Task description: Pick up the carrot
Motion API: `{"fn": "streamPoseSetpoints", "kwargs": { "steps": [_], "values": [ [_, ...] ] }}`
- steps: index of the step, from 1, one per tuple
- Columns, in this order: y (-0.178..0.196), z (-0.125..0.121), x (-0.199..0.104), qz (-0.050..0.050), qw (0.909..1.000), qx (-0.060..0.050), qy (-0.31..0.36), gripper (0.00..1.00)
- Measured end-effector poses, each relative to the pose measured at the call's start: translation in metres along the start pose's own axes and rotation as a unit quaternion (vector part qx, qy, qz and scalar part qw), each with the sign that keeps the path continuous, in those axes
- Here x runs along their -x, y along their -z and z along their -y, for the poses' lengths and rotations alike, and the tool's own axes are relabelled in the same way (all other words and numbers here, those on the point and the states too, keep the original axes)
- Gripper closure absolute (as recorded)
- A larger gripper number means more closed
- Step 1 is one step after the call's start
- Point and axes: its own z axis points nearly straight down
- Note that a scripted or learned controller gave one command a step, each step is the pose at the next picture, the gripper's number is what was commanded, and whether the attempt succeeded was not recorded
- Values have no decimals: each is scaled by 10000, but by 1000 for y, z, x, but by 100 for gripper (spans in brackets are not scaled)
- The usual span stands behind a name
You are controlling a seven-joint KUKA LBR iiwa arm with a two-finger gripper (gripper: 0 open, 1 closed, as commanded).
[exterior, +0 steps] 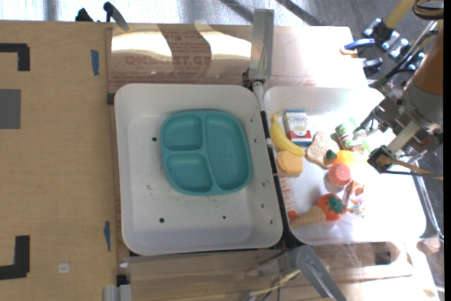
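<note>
The carrot [326,206], orange-red with a green top, lies near the front of the right bin [394,222], among other toy foods. My gripper [375,132] hangs over the right side of that bin, up and to the right of the carrot and well apart from it. Nothing shows between the gripper and the carrot but other toys.
The right bin also holds a yellow banana [282,139], a small milk carton [297,125], a round orange piece [289,163], a biscuit [318,149], a red cup-like toy [340,175] and a pale cone [304,218]. A teal divided plate [206,151] sits in the left bin [134,222].
</note>
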Motion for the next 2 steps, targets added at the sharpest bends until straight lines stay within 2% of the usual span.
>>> {"fn": "streamPoseSetpoints", "kwargs": {
  "steps": [1,2],
  "values": [
    [-52,83,-11,32,9997,-46,-230,0],
    [-109,22,-33,40,9999,-27,153,0]
  ]
}}
